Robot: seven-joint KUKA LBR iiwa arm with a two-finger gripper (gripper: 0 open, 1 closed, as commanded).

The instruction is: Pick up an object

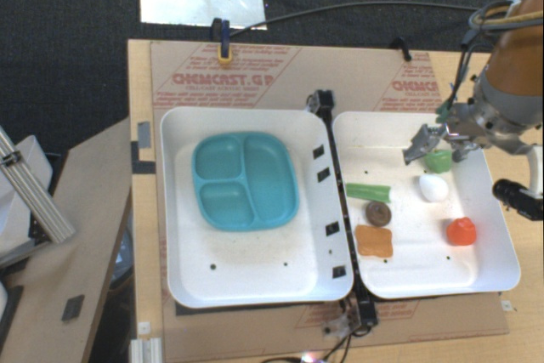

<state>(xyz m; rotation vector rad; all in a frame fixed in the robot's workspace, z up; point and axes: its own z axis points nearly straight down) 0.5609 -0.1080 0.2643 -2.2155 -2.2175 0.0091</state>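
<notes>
From the camera above the bench, two shallow white bins lie side by side on a board printed with red lettering. The left bin (183, 268) holds a teal divided plate (246, 181), lying flat toward the bin's upper middle, its three compartments bare. The right bin (484, 276) carries the loose objects: a green oblong piece (368, 193) near the divider, a small brown round piece (379, 214) just below it, an orange flat piece (374, 241) below that — the three form a short column beside the bins' shared edge. Further right sit a white egg-shaped object (433, 188) and, nearer the bin's lower right, a red-orange round object (461, 231). A second green object (439, 161) lies just above the white one, partly covered by the arm's tooling. The arm comes in from the right, its orange band at the frame's upper right edge, and the gripper (433, 144) hangs over the upper right part of the right bin, right at the green object. One grey finger (418, 147) points down and left, apart from the other, so the jaws stand spread; nothing is visibly between them, and whether they touch the green object cannot be told from this slant. A black clamp (321, 101) sits at the top of the divider between the bins.
</notes>
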